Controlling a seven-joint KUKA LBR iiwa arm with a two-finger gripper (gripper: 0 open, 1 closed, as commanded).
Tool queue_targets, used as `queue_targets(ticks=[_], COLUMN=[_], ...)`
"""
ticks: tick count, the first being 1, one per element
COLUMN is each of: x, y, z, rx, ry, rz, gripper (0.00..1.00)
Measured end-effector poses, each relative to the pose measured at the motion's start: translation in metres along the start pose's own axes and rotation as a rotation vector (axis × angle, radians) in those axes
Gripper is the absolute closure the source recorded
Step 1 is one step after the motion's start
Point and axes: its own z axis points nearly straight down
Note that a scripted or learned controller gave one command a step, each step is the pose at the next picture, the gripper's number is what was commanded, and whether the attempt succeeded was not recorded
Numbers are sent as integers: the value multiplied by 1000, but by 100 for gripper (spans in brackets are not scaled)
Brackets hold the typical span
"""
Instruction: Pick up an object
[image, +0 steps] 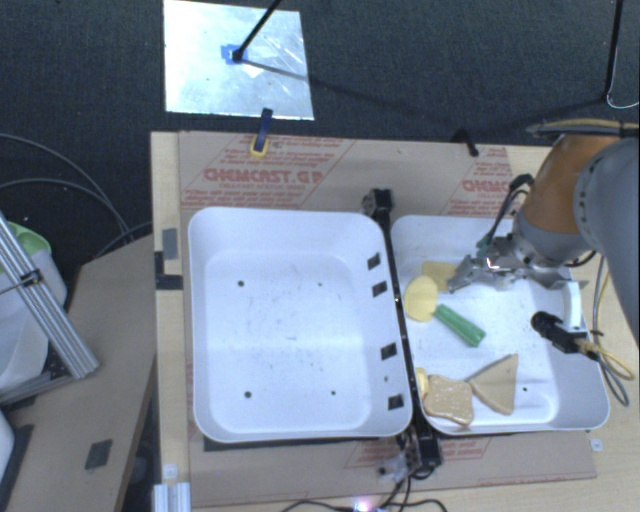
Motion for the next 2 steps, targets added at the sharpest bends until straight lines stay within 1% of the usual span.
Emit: queue_targets(ticks=[1, 2], x=[110, 62], y=[-46, -31], z=[-106, -71], rx=[5, 4], ry=[4, -1], rz=[-3, 9], gripper=[0, 0])
